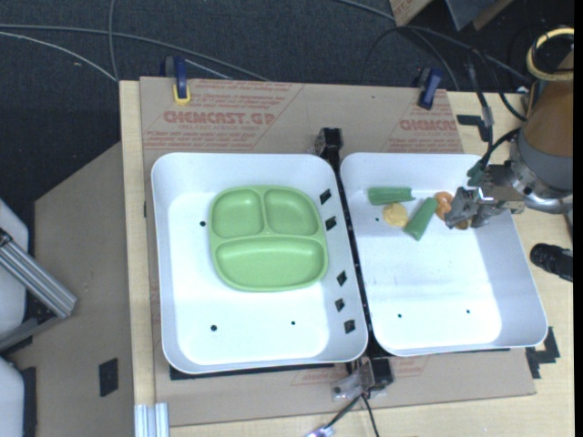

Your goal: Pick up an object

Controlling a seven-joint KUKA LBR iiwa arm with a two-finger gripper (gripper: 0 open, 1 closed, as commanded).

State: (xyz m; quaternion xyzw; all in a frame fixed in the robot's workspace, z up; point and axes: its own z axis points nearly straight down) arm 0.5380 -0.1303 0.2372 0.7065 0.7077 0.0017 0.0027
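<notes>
We're hovering the gripper (466,209) nr the right bin's (455,326) back edge by an orange piece (443,204); can't tell grip state, so center before squeezing.

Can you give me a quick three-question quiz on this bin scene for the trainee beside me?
1. True or false: the green divided plate lies in the right bin.
2. Which item lies nearest the gripper?
A. the orange piece
B. the yellow piece
C. the flat green block
3. Fill in: the slanted green block lies between the yellow piece and the ____ piece.

Key
1. False; it lies in the left bin.
2. A; the gripper is right beside it at the right bin's upper right.
3. orange
</notes>
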